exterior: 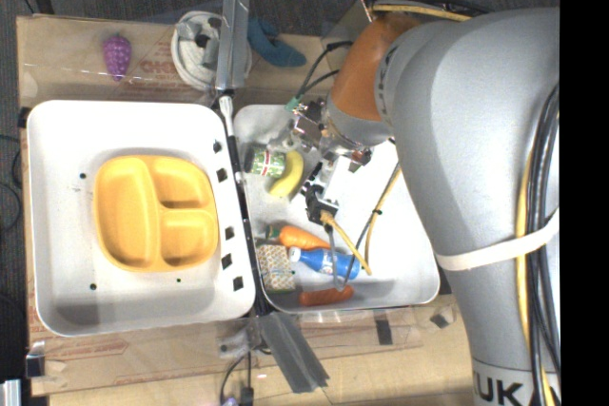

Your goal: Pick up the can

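Can [265,164], green-labelled, sits in the right bin [409,247], toward the top of the view, close to that bin's left wall and touching a banana [290,174] on its right. Working from the left, you have a purple grape-like toy [117,55] on the bench [67,81] outside the bins, then the left bin [57,204] holding a yellow divided tray [157,209]. A white coil [198,48] and a blue cloth [271,45] lie on the bench above the bins. Lower in the right bin, a patterned packet [274,267], an orange carrot [304,236], a blue bottle [325,262] and a reddish sausage [326,296] crowd together. The gripper [319,152] hangs just right of the banana, near the can; you cannot tell whether it is spread or closed.
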